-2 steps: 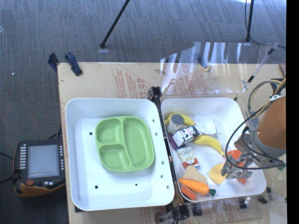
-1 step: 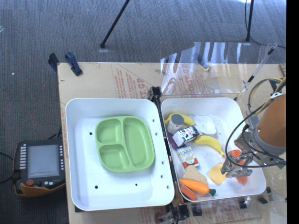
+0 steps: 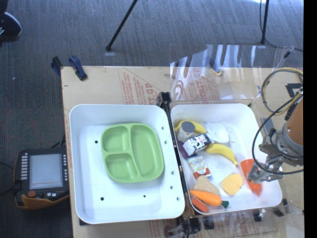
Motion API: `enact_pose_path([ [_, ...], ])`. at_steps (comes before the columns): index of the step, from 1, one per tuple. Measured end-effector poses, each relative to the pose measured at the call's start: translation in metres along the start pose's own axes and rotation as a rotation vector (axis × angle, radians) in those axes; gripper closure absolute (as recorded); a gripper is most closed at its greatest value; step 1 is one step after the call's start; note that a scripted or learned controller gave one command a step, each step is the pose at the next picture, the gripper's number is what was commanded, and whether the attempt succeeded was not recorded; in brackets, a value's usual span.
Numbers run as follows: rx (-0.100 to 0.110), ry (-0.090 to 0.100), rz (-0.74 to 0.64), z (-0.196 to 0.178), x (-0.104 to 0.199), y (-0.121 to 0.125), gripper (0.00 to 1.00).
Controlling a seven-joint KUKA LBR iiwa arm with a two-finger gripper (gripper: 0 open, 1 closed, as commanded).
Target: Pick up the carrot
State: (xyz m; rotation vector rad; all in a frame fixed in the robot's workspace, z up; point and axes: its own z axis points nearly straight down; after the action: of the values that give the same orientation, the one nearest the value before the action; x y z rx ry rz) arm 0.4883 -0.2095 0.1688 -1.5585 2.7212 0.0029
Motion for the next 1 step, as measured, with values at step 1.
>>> enact_pose_path([
  [1,-0.002,0.000,0.002,0.0006,0.0006,0.0002,0.00],
])
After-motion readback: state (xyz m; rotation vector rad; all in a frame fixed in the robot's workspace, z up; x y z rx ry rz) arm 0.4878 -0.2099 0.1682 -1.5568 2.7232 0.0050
